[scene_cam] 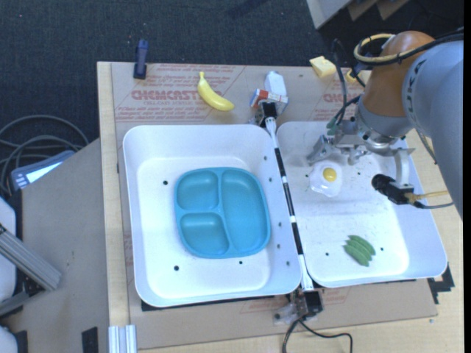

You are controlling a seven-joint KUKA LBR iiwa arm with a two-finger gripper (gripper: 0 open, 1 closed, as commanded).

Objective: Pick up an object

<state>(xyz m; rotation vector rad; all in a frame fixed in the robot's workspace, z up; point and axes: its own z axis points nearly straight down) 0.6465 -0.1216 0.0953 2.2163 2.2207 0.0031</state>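
Camera view put your gripper (329, 150) low in the right bin (412, 259), close to its far wall, with the grey arm (434, 72) and its orange band (386, 87) rising behind it. You could not tell from that slant whether it was released or clenched, and nothing showed in its grasp. Just below the gripper, on the side nearer the camera, lay the fried egg toy (326, 178), white with a yellow yolk, very close to the tool and perhaps touching it; that looked like the likeliest target. Beside it, toward the arm's side, a black fitting with a cable (391, 188) hung off the wrist. Farther toward the camera sat the green bean pod (360, 249), well apart from the gripper. Across the divider, the left bin (147, 271) held a blue divided plate (221, 212). Beyond both bins, on the cardboard, lay a banana (213, 95).

Your main risk was the egg's flatness: a low, slick disc could slide out or get pushed against the wall if the descent landed off-centre. The dangling cable could also drag across it.
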